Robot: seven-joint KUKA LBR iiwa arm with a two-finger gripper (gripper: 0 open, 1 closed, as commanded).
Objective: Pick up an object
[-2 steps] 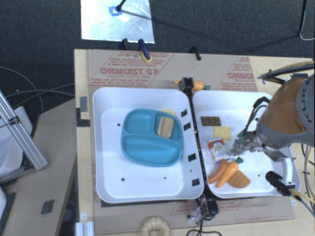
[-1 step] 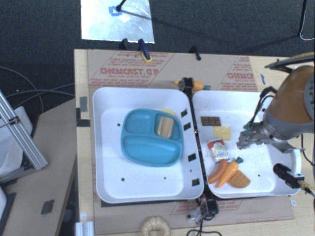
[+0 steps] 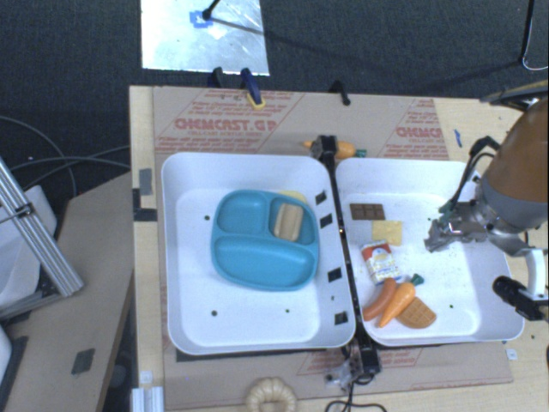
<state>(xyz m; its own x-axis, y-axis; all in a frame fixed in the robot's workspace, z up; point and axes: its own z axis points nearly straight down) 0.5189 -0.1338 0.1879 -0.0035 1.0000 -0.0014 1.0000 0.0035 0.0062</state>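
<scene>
Two white bins sit side by side on a brown board, and I reach into the right bin [image 3: 489, 316] from its far right side. My gripper [image 3: 439, 234] hangs over bare floor there, nothing between its fingers; whether they are spread or closed I cannot tell. The nearest things lie to its left: a pale cheese slice [image 3: 387, 232], a small packet [image 3: 381, 262] just below it, its long axis running up-down, and lower still two carrots [image 3: 388, 301].
</scene>
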